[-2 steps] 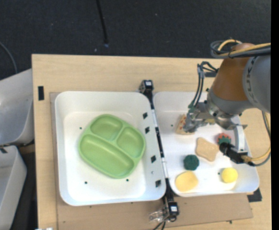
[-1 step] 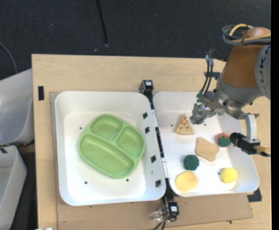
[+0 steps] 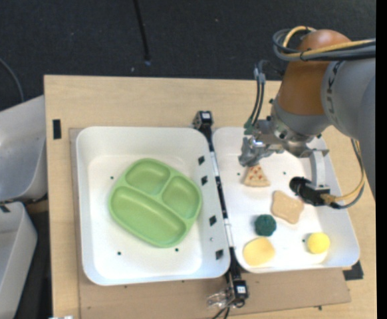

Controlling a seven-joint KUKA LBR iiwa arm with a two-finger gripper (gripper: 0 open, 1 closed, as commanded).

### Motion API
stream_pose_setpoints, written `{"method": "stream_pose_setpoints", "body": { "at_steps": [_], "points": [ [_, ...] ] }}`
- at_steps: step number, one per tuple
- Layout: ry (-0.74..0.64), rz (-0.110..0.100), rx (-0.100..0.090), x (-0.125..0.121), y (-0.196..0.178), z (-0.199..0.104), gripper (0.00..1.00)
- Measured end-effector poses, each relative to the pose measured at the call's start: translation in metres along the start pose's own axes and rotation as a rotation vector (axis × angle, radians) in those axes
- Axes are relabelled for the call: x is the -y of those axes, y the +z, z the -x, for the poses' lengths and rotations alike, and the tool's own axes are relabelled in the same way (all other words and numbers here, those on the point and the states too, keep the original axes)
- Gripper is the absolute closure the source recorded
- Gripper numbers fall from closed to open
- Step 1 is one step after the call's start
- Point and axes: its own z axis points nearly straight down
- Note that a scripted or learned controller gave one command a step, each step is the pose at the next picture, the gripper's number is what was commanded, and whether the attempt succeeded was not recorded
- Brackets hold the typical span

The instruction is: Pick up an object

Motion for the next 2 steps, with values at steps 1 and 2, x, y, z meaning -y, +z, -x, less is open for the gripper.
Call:
{"method": "stream_pose_setpoints", "body": {
  "at_steps": [1, 2],
  "points": [
    [0.001, 0.002, 0.000, -0.022, -0.016, -0.043, 1.00],
    [0.001, 0.000, 0.001, -0.038, -0.009, -0.094, 1.00]
  ]
}}
